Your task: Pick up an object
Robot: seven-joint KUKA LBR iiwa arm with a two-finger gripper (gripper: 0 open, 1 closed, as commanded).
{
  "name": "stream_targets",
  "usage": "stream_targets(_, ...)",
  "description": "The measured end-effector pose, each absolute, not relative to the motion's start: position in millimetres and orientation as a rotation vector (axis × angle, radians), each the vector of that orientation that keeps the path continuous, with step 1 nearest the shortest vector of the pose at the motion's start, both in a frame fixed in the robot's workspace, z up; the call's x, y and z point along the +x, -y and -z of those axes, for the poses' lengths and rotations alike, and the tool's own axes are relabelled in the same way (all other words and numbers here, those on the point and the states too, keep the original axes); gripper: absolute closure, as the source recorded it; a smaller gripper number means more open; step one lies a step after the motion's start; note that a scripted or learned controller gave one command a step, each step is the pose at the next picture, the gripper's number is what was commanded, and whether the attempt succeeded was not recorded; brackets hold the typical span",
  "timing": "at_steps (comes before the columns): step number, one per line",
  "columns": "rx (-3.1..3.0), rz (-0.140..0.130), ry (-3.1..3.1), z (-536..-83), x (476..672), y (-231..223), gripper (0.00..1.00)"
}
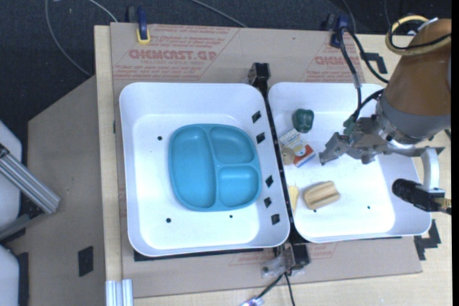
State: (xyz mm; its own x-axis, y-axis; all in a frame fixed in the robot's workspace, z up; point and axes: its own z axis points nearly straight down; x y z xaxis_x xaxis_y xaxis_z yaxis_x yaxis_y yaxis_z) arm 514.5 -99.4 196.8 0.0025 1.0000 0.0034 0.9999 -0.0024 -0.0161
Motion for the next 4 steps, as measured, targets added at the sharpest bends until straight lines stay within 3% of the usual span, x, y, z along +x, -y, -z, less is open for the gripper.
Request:
stream_targets(1, -2.219, 0.0, 2.22, -203.5, 517.6, 99.3, 0.0)
stream_targets(4, -2.218, -0.003, 2.217, -83.1, 510.6, 97.6, 0.0)
